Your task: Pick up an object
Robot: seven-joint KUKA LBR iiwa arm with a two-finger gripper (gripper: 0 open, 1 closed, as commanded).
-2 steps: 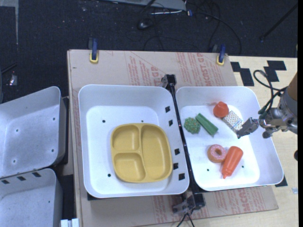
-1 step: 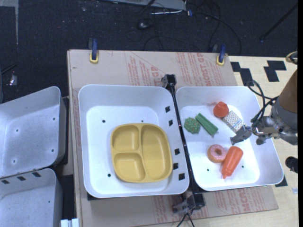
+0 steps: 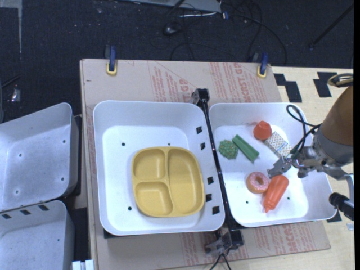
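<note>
In the right bin (image 3: 315, 210), the orange carrot (image 3: 275, 192) lies with its long axis slanting near-left to far-right. The gripper (image 3: 287, 166) hovers at its far end; whether the fingers are spread or closed I cannot tell.

My arm (image 3: 340, 131) is cut off by the right edge of the picture. My hand (image 3: 285, 166) is too small and dark to make out its grip, and it covers the top of the orange carrot (image 3: 274, 193).
</note>
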